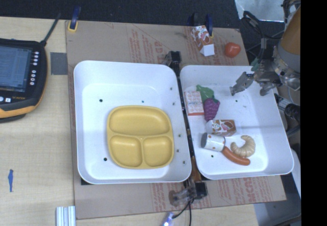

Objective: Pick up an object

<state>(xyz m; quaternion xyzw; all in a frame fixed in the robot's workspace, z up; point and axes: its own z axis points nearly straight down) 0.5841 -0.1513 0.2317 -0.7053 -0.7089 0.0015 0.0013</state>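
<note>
My gripper (pixel 253 86) hangs over the far right part of the right bin (pixel 265 113), its two fingers spread open with nothing between them. Below and left of it lie the bin's objects: a purple grape bunch with green leaves (pixel 210 103), a small red-and-white carton (pixel 193 102), a brown box (pixel 223 127), a white cup lying on its side (pixel 213 142), a croissant (pixel 244 146) and a sausage (pixel 235 156). The gripper touches none of them.
The left bin (pixel 92 92) holds a yellow divided plate (pixel 140 135). Behind the bins on the cardboard stand a small carton (pixel 202 39) and a red tomato (pixel 232 49). A tablet controller (pixel 20 77) lies at the far left.
</note>
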